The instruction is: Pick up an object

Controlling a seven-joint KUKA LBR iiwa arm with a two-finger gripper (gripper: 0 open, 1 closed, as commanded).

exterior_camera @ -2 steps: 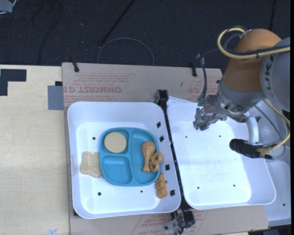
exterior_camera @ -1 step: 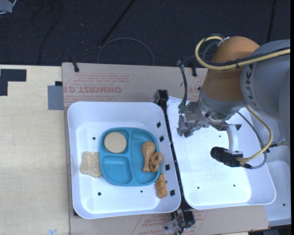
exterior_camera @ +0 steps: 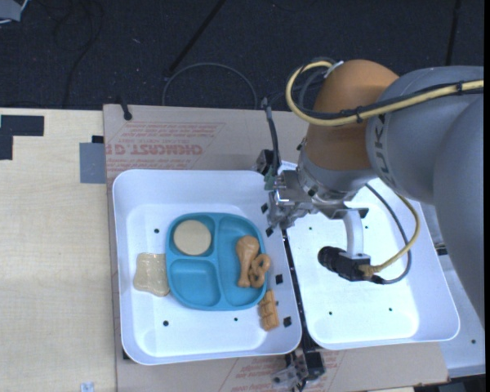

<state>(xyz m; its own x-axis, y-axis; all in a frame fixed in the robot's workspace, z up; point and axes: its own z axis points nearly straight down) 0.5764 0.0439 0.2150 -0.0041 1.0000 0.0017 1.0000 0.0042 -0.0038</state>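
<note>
Two white bins: the left bin [exterior_camera: 139,211] holds one blue tray [exterior_camera: 198,288] carrying one round biscuit [exterior_camera: 191,237] at 11 o'clock and one drumstick [exterior_camera: 248,257] at 3; the gripper [exterior_camera: 279,211] hovers at the divider, its state unreadable

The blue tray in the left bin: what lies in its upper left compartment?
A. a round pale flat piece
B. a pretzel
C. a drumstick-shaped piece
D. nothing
A: the round pale flat piece sits in the upper left compartment of the blue tray, while the drumstick-shaped piece and the pretzel lie in the right compartment.
</note>
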